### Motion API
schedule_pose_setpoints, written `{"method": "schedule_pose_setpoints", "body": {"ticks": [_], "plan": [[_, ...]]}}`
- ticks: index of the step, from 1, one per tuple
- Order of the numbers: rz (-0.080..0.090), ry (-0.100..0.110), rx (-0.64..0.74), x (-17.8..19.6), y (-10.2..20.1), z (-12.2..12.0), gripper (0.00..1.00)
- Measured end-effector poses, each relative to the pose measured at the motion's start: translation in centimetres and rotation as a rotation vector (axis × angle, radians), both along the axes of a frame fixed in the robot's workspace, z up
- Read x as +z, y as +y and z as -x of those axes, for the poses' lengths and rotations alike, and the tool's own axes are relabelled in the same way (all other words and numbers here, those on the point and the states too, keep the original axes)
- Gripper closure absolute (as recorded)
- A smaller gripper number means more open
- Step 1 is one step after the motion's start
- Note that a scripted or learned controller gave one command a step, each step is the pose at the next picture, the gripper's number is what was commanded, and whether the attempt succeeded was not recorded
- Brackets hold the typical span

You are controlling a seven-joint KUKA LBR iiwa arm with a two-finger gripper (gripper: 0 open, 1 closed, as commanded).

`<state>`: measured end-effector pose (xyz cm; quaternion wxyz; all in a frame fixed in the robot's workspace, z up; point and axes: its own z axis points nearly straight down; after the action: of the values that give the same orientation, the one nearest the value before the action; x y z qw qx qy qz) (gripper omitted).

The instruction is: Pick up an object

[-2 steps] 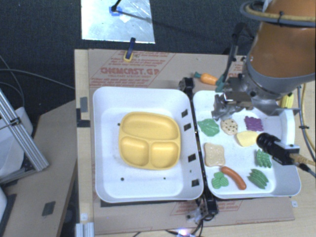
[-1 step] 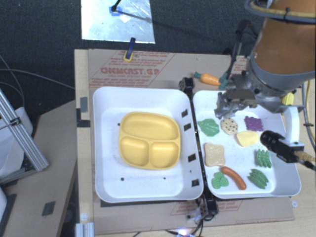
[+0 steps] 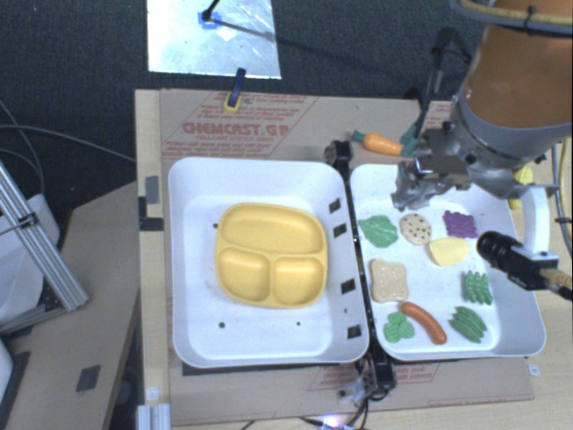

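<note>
My gripper (image 3: 414, 195) hangs over the upper part of the right bin (image 3: 528, 330), just above a round speckled cookie (image 3: 415, 229) and beside a green lettuce leaf (image 3: 379, 231). Nothing shows between its fingers. Further toy foods lie in that bin: purple grapes (image 3: 460, 224), a yellow cheese wedge (image 3: 448, 253), a slice of bread (image 3: 389, 279), a sausage (image 3: 423, 321), a small green leaf (image 3: 397, 329) and two green pea pods (image 3: 477, 288) (image 3: 468, 322). An orange carrot (image 3: 380, 143) rests on the cardboard behind the bin.
The left bin (image 3: 192, 195) holds a yellow divided plate (image 3: 271, 254). A black cylinder (image 3: 503, 253) on a white bracket juts in over the right bin's right side. Black clips (image 3: 339, 231) join the two bins. A foil sheet (image 3: 213, 25) lies beyond the bench.
</note>
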<state>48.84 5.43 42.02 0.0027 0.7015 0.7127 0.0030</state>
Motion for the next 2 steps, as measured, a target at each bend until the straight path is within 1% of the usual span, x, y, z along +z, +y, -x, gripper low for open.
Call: {"method": "schedule_pose_setpoints", "body": {"ticks": [1, 2], "plan": [[0.002, 0.007, -0.021, -3.2, -6.9, 0.2, 1.00], [-0.002, 0.001, -0.005, 2.0, 0.4, 0.1, 1.00]]}}
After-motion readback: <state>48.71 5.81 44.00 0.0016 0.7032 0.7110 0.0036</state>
